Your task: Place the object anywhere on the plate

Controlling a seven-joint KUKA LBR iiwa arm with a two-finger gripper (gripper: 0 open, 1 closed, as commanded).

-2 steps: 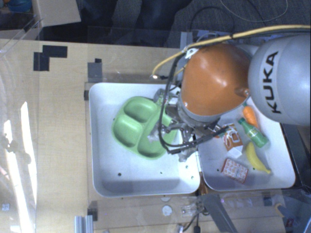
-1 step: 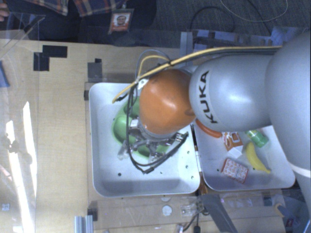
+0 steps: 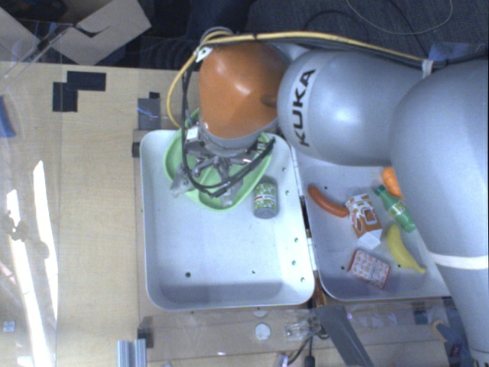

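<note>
With the gripper (image 3: 218, 176) low over the green plate (image 3: 174, 159), its grasp impossible to tell, the small can (image 3: 266, 199) lies just beside the plate's rim, so release should wait until the can is confirmed above the plate.

Your arm (image 3: 367, 113) is mostly that smooth silver-grey casing, all big rounded segments with a bit of glare on top. You've got "KUKA" (image 3: 301, 107) in black capitals running down the side of one link. Right above the wrist there's a glossy orange dome-shaped band (image 3: 233, 90), pretty hard to miss. A yellow cable (image 3: 321, 40) runs along the top of the arm and loops around the orange part, and dark cables (image 3: 221, 176) curl around the metal wrist hardware underneath it.
</note>
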